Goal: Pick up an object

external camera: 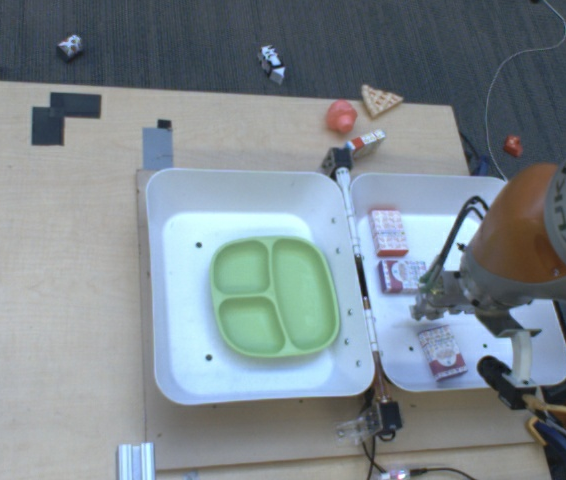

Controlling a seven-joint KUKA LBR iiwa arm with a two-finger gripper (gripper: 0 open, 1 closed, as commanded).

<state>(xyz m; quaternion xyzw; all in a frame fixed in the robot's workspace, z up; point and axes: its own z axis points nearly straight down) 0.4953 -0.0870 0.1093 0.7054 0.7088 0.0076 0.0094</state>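
Three small red-and-white packets lie in the right bin [538,363]: one at the upper left [388,232], one in the middle [402,275] and one toward the front [441,353]. My gripper [431,303] hangs low between the middle and front packets, right beside the middle one. The arm's grey wrist and orange band [523,233] cover the bin's right side. I see no packet between the fingers. A green three-compartment plate [273,296] rests in the left bin [178,268].
On the bench behind the bins lie a red ball [341,116], a pizza-slice toy [381,99] and a small red-and-white tube [368,141]. Black clips sit on the divider between the bins. Cables trail at the front right.
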